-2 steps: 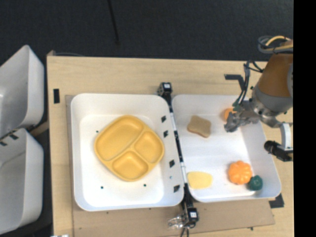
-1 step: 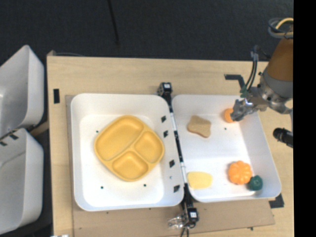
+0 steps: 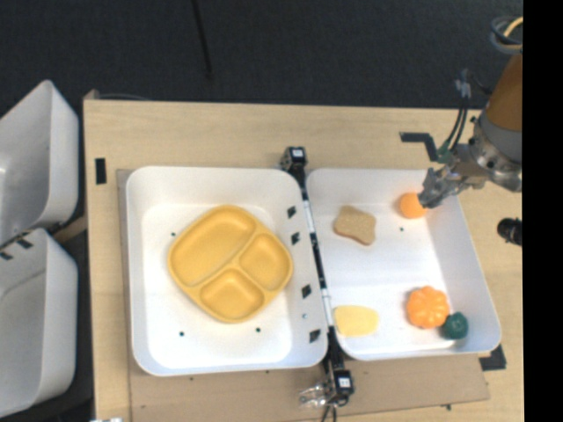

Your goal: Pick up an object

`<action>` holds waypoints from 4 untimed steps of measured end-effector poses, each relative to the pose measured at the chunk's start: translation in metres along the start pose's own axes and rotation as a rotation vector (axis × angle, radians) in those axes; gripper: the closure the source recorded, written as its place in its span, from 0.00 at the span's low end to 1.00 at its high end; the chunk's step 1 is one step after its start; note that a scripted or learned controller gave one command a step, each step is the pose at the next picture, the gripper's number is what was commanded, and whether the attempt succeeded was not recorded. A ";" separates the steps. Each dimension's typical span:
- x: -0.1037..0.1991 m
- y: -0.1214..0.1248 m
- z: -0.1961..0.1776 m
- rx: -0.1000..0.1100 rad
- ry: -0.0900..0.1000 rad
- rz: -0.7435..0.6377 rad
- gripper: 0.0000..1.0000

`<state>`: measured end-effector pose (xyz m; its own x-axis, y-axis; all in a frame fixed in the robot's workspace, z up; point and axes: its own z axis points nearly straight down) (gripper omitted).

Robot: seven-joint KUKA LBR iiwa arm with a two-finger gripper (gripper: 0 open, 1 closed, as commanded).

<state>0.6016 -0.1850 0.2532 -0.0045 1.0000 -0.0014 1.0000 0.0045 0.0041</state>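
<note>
The right bin (image 3: 457, 236) holds a small orange ball (image 3: 410, 205) near its far right wall, a tan bread-like piece (image 3: 354, 225), a pale yellow piece (image 3: 355, 320), an orange pumpkin-shaped toy (image 3: 427, 307) and a dark green piece (image 3: 455, 325) at the near right corner. My gripper (image 3: 436, 192) hangs at the bin's far right, its tips just right of the orange ball and close to touching it. Nothing shows between its fingers.
The left bin (image 3: 149, 323) carries a yellow divided plate (image 3: 230, 262). A black divider with clips (image 3: 308, 244) runs between the bins. White containers (image 3: 31, 227) stand off the bench at the left. Cables and a bracket (image 3: 422, 141) sit behind the right bin.
</note>
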 end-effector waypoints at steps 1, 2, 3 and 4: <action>0.051 -0.006 -0.001 0.002 0.001 0.000 1.00; 0.097 -0.021 0.011 0.004 0.000 0.001 1.00; 0.150 -0.033 0.003 0.004 0.003 -0.002 1.00; 0.197 -0.052 0.016 0.006 0.001 0.000 1.00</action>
<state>0.5490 0.0118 0.2369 -0.0044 1.0000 -0.0006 1.0000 0.0044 -0.0022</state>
